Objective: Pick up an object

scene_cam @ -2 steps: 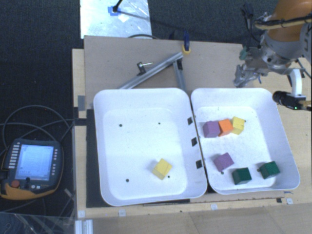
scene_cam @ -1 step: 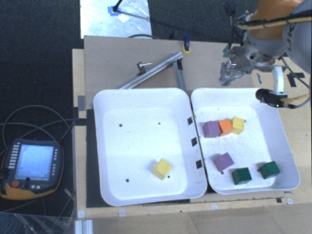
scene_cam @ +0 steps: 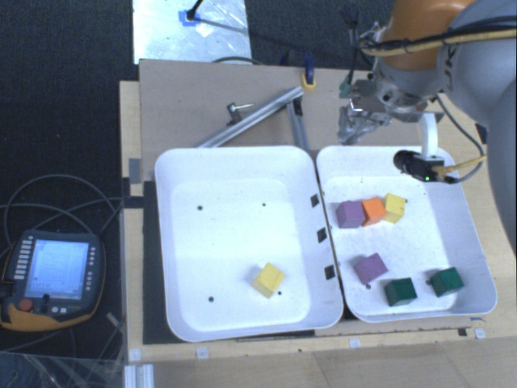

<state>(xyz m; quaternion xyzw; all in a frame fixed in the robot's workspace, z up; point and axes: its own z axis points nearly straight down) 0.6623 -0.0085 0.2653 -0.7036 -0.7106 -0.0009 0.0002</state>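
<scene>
Jaws of the gripper (scene_cam: 355, 128) hang above the far rim of the right bin (scene_cam: 472, 241); how wide they stand I cannot tell. Both bins, the left bin (scene_cam: 234, 168) too, are smooth white plastic with rounded corners, shallow for easy reach. Small cubes wait: a purple block (scene_cam: 350, 214), an orange block (scene_cam: 374, 210), two green blocks (scene_cam: 399, 291), and one yellow block (scene_cam: 268, 279) alone at left.

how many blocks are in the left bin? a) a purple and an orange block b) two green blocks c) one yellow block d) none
c) a single yellow block lies in the left bin, near its lower middle; the purple, orange and green blocks all lie in the right bin.
</scene>
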